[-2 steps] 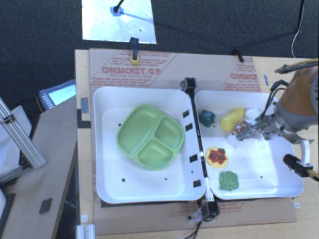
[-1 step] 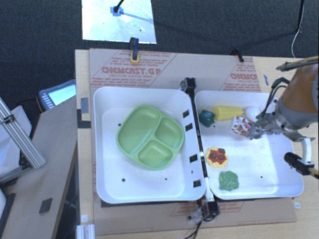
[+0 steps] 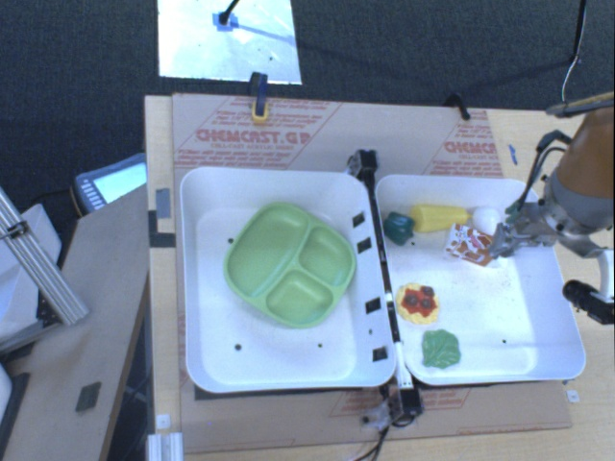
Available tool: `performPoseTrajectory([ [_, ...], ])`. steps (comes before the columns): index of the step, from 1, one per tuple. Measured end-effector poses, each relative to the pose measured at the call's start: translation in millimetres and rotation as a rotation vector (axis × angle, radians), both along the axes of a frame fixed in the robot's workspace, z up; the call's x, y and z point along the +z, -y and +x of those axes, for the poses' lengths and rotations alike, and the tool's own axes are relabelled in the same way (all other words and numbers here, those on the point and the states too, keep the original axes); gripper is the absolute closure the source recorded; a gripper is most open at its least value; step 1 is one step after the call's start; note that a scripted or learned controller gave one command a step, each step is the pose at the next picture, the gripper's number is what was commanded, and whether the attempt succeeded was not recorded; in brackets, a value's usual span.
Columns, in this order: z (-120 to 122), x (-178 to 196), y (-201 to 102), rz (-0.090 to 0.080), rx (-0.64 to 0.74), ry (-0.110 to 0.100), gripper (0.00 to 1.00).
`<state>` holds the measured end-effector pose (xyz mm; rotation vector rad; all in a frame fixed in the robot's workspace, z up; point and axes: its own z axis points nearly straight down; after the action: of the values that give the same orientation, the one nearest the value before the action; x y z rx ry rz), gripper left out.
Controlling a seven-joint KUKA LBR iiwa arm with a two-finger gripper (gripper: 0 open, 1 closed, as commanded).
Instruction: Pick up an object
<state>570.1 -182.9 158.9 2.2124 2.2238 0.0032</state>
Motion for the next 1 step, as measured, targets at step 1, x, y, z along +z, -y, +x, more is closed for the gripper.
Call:
performPoseTrajectory([
  [1,1.5,53.8,0.3,0.000,0.001,0.001,1.00],
])
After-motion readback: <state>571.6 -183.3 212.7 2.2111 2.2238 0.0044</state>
